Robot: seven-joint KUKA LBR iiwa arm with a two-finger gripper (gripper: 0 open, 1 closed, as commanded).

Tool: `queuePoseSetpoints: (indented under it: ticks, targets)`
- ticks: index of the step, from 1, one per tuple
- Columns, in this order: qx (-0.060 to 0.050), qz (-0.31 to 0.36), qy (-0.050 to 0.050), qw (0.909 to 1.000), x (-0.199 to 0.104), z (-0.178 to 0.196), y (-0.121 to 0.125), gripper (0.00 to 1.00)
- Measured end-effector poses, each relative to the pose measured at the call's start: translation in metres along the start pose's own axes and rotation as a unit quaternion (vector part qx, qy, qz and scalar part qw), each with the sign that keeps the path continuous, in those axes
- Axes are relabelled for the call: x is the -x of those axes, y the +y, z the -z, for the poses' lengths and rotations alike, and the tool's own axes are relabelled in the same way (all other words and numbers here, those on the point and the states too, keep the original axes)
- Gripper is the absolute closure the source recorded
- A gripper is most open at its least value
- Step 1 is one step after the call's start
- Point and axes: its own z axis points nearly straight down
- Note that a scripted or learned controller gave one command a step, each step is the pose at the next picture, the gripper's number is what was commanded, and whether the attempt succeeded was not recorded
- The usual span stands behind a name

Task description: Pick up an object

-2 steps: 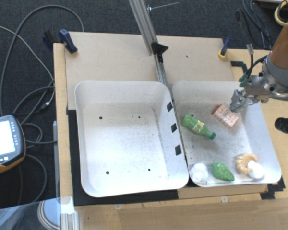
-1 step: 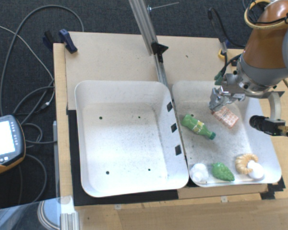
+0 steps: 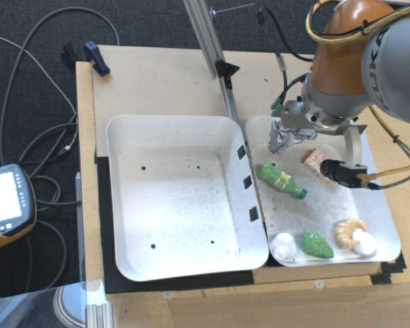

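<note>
Plastic, thin, white and round-cornered, is forming two shallow bins that are lying side by side on the pale, matt board of the worktop (image 3: 157, 80). The left bin (image 3: 178, 203) is showing a floor flecked with fine dark specks and four small dark dots; the right bin (image 3: 328, 207) is carrying six small things, the objects of the task.

One green bottle (image 3: 282, 181), glossy, with a yellow label and a darker green cap, is lying on its side near the middle of the right bin, its cap pointing to the near right. One pink block (image 3: 314, 160), squarish with a pale face, is lying beyond it. Along the near wall one white round lump (image 3: 283, 246) is sitting in the left corner; one green knobbly lump (image 3: 317, 245) is resting just beside it; one tan ring (image 3: 346, 231), twisted like dough, is touching one smooth white egg shape (image 3: 363, 242) in the right corner.

The grey arm (image 3: 396, 60), with its shiny orange band, is reaching in from the right. Its bare-metal gripper (image 3: 280, 142) is hanging over the far left part of the right bin, near the green bottle but apart from it, with the pink block just to its right; whether it is apart or together cannot be told at this slant.
</note>
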Motion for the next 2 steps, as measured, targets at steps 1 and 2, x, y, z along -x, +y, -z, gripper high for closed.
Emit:
queuePoseSetpoints:
  ticks: [1,2]
  targets:
    - [0.001,-0.001,0.000,1.0000,-0.040,-0.007,0.022,1.00]
    - [0.001,0.000,0.000,1.0000,-0.088,-0.017,0.039,1.00]
